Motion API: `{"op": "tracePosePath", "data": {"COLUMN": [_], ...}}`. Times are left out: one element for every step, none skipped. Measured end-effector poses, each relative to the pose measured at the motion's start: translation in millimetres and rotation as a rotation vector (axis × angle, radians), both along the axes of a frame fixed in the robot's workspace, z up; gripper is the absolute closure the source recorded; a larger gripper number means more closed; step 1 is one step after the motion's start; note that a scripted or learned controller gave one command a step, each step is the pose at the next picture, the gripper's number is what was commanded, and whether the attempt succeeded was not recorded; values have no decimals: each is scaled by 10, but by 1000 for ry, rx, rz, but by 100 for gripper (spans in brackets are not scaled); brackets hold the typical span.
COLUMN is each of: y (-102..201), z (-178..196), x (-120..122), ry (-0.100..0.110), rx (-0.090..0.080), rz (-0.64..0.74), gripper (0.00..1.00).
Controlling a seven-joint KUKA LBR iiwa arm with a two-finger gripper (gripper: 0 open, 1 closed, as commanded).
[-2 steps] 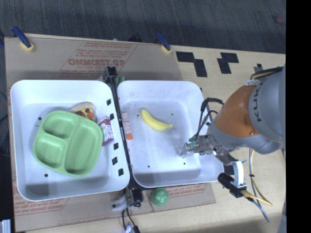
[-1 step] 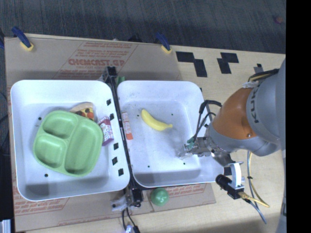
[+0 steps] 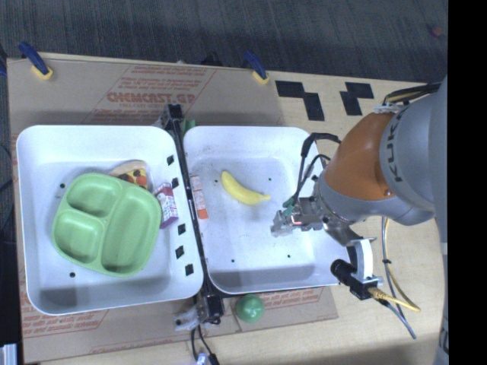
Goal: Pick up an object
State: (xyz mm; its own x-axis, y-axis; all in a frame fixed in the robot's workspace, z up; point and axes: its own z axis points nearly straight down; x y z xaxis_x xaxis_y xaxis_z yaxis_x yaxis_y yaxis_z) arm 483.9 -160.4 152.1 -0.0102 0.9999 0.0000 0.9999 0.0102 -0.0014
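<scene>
I log the end effector (image 3: pixel 288 220) low over the right bin (image 3: pixel 228 280), jaw state indeterminate, just beside the banana (image 3: pixel 243 189) lying on the bin floor, evidently positioned for a grasp.

Grey arm (image 3: pixel 415 166), orange band (image 3: pixel 361 166)

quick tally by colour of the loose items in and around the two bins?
Green: 2, the divided plate in the left bin and the ball on the cardboard just outside the right bin
Yellow: 1, the banana in the right bin
Multicoloured: 3, packets at
Total: 6
</scene>
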Motion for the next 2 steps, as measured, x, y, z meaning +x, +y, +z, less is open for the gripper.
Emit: {"op": "tracePosePath", "data": {"y": [55, 56], "z": [433, 431], "x": [-69, -69], "ry": [-2, -2], "rx": [0, 0], "rz": [-5, -5], "gripper": [100, 0]}}
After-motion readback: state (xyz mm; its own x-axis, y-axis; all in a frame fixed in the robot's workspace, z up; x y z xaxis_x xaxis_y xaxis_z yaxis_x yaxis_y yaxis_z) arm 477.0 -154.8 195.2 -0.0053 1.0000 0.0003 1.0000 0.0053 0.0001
